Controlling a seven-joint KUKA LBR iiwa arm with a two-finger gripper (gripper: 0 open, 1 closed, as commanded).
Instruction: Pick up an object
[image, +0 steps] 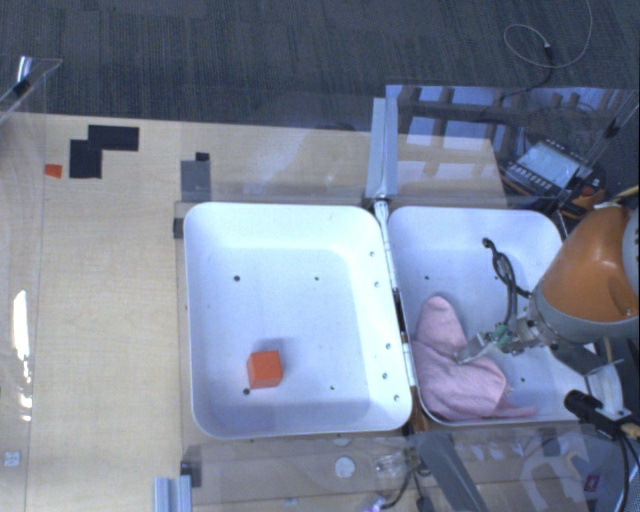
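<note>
A crumpled pink cloth (450, 365) lies in the right bin (450, 245), against its left wall and front edge. My gripper (476, 348) is low over the cloth's upper right part and looks to be touching it. The arm's orange band (590, 270) rises behind it at the right. In the left bin (280, 250) a small orange cube (265, 369) sits on the floor near the front left.
A black cable (497, 265) curls above the right bin's floor by the wrist. Black blocks (100, 148) and a small orange tag (53, 171) lie on the wooden bench at the far left. Electronics and wires (550, 165) crowd the back right.
</note>
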